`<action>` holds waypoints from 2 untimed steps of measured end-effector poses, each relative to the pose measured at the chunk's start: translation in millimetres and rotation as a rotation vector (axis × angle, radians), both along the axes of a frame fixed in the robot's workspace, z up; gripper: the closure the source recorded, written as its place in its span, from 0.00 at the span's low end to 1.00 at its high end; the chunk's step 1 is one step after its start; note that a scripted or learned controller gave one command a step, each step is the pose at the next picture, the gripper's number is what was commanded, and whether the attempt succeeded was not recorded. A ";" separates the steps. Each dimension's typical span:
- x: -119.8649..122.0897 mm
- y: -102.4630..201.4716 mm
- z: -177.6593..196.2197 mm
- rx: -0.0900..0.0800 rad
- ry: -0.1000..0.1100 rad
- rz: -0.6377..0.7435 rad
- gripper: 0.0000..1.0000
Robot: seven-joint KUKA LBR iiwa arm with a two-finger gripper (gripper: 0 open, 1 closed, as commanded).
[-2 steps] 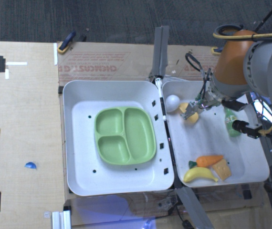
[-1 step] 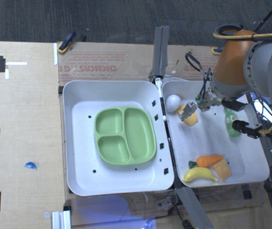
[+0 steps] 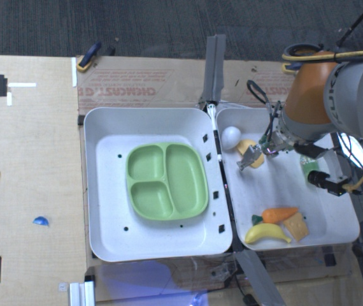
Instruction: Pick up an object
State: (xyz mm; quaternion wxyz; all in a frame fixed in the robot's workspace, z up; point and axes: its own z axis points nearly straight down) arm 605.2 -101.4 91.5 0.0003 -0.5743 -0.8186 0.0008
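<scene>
My gripper [image 3: 249, 157] is low in the back left part of the right bin [image 3: 334, 238], below the orange-banded wrist. A white ball [image 3: 230, 136] lies just to its upper left, near the bin's back corner. At the front of the same bin lie a carrot [image 3: 278, 215], a yellow banana [image 3: 267, 234] and a tan block [image 3: 297, 227], all well apart from the gripper. A small green item [image 3: 309, 165] sits to the gripper's right, partly hidden by the arm.
The left bin [image 3: 99, 171] holds a green three-compartment plate [image 3: 167, 181]. A grey divider [image 3: 221, 183] runs between the two bins. The arm's black cables and fittings [image 3: 327, 180] hang over the right bin's right side.
</scene>
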 end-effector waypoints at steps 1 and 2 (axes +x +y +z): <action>19.4 0.4 0.7 -0.001 -0.003 -0.095 0.00; 0.8 1.0 0.1 0.001 0.000 -0.210 0.00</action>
